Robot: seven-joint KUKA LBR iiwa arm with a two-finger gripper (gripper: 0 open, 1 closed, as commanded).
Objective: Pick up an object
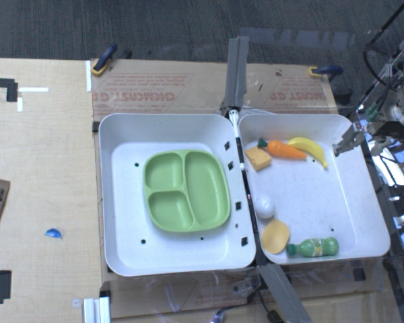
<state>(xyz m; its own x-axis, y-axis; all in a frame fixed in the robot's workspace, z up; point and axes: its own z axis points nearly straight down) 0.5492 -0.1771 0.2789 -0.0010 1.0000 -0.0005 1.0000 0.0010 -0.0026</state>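
The right bin [343, 200] holds several small objects. An orange carrot [285, 150] and a yellow banana [310, 149] lie side by side at its back, with a tan wedge [257, 158] just left of them. A white egg-like ball [264, 206] rests against the left wall. In the front left corner lies a yellow rounded piece [275, 236], and beside it a green bottle [314, 247] lies on its side. My gripper [343, 145] hangs over the bin's back right rim, right of the banana and apart from it, with nothing seen in it.
The left bin [114, 200] contains a green divided plate [187, 190]. A grey upright post [236, 73] stands behind the seam between the bins. Cables and arm hardware [390, 106] crowd the right edge. A wooden bench top [34, 180] stretches to the left.
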